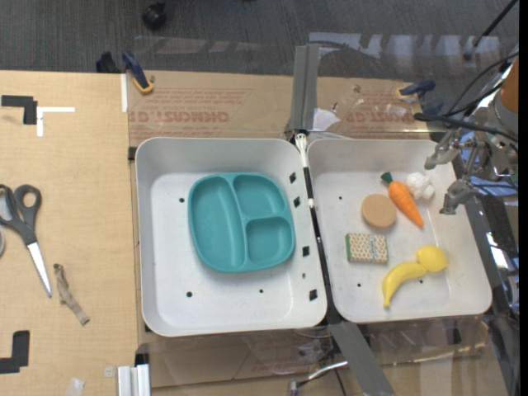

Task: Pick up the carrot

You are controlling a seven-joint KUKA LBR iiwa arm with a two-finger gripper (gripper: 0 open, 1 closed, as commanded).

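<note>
The arm [513, 97] is cut off by the frame's edge at three o'clock, leaving an orange patch and cables. The gripper [459, 172] is a blurred metal cluster. A small white object [421, 186], just beside the carrot [404, 202] at two o'clock, is too small to identify.

Both bins [157, 246] are white. The left one holds a teal plate [242, 221]. In the right bin, the carrot [405, 201] is orange with a green top. Just left of the carrot sits a tan disc [379, 211]; below that, a sponge [367, 248] speckled green and cream. Below the carrot, a yellow banana [401, 277] and yellow lemon [432, 259]. The scissors [25, 229] have grey handles.
</note>
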